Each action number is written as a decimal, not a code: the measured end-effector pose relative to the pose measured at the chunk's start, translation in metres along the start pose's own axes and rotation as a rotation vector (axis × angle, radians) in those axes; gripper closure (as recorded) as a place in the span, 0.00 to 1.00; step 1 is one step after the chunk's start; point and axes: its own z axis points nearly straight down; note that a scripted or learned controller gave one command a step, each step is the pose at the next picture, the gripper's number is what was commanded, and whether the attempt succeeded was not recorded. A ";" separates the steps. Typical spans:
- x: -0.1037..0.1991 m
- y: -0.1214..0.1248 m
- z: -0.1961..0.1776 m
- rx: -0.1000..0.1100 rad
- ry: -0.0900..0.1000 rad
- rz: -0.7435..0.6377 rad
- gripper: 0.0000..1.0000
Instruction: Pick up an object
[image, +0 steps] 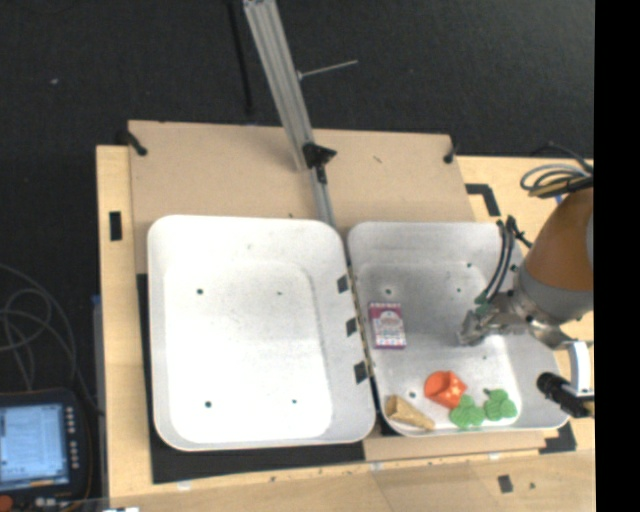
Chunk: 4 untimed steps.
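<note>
In the right bin (420, 260) lie a small purple and white packet (386, 325) near its left wall, an orange-red round object (444, 387), a tan wedge (408, 411) and green leafy pieces (484, 409) along the front edge. My gripper (481, 326) hangs over the right part of this bin, to the right of the packet and above the orange object in the view. Nothing shows between its fingers.
The left bin (250, 330) sits beside the right one, with clips along the shared wall. A metal pole (290, 100) slants across the back of the bench. The arm's orange band (560, 245) is at the right edge. A screen (35, 440) sits at the lower left.
</note>
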 end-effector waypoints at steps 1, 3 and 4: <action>0.004 0.004 -0.063 -0.004 -0.001 -0.014 1.00; 0.006 0.014 -0.133 0.002 0.002 -0.018 1.00; 0.057 0.031 -0.144 0.001 0.003 -0.018 1.00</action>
